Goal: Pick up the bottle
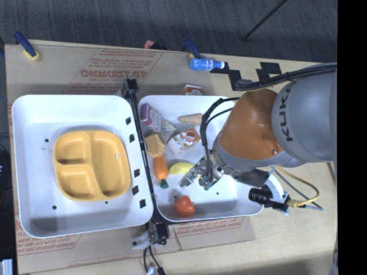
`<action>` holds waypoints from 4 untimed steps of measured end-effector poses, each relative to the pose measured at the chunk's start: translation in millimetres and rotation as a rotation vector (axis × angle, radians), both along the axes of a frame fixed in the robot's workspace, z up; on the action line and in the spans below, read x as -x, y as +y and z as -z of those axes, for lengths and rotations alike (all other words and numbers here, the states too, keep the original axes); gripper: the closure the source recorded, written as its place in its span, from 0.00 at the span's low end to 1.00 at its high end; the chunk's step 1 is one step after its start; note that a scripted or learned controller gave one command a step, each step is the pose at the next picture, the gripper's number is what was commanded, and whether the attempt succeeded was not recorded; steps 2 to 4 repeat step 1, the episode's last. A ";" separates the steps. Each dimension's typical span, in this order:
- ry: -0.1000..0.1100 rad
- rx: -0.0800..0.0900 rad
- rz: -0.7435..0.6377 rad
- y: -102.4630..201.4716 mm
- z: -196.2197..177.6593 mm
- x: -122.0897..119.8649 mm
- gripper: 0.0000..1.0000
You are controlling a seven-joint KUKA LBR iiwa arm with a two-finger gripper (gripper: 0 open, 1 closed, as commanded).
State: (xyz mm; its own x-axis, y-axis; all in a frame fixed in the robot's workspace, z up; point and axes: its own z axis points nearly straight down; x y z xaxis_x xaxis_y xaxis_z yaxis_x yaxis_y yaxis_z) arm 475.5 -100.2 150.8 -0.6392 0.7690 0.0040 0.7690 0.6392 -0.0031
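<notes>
Because the small blue plastic bottle (205, 65) lies on its side on the counter (86, 62) near the far edge, outside both bins, while the claw (200, 176) hangs low inside the right white bin (229, 208) over a yellow lemon-like piece (179, 168), a close here would likely catch the wrong thing. Whether the claw is open I cannot tell. The grey arm (298, 119) reaches in from the counter's right side, its orange-banded wrist (252, 128) bent downward over the bin.

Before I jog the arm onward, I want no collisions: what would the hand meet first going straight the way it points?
Probably the yellow lemon, just left of the hand; beyond it lies the carrot. Height above the right bin is unclear, so it may pass over.
</notes>
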 end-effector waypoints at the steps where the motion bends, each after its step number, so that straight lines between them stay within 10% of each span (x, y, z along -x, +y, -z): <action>1: -0.004 0.002 -0.173 -111.1 -51.7 -0.9 1.00; 4: -0.004 0.002 -0.173 -111.1 -51.7 -0.9 1.00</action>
